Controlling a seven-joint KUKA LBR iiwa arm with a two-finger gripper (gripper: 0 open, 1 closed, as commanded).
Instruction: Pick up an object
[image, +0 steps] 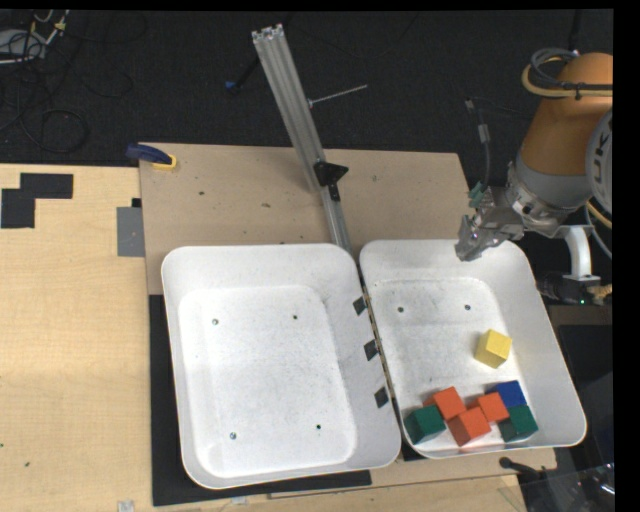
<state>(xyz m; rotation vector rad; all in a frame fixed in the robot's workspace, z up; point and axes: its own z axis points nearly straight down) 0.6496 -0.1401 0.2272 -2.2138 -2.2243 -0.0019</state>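
Since the blocks are jammed together at the near end of the right bin (560, 345), green block (426, 424), orange blocks (468, 414) and blue block (511, 394) all touching, I'd bet a grab there just shoves the neighbours around. The yellow block (492, 347), sitting alone further back, looks safer. The gripper (475, 243) hovers over the far rim, carrying nothing, and I can't tell how it's set.
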